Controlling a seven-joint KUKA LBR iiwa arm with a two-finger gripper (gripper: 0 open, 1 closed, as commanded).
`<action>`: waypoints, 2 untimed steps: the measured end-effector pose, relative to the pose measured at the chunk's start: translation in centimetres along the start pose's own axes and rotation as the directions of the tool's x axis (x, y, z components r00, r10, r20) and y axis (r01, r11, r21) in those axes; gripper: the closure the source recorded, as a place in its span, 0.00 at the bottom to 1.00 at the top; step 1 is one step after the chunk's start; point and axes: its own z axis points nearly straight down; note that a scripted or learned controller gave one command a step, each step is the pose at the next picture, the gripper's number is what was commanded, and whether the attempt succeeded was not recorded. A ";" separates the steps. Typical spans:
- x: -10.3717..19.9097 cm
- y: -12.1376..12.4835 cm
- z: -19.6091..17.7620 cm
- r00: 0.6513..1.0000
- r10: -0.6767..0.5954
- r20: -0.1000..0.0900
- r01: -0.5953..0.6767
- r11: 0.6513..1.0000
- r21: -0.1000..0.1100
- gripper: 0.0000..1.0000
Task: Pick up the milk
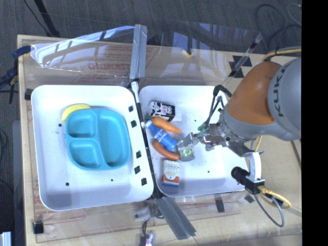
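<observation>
The milk (162,109) is a small black-and-white carton lying flat near the back left corner of the right bin (210,181). My gripper (187,146) is low in the middle of that bin, in front of and to the right of the milk, with a clear gap between them. A small greenish object (186,152) sits right at the gripper's tip. The arm's orange band (251,94) and grey wrist cover the bin's right side.
Between milk and gripper lie an orange carrot (166,125), a blue bottle (163,136) and an orange sausage (165,150). An orange-and-white carton (171,172) rests near the front wall. The left bin (51,188) holds a blue divided plate (98,138) and a yellow item (75,109).
</observation>
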 end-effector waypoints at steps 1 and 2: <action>-5.1 2.7 10.4 1.000 0.026 0.001 -0.026 1.000 -0.004 0.00; -5.1 2.8 9.5 1.000 0.020 0.001 -0.020 1.000 -0.003 1.00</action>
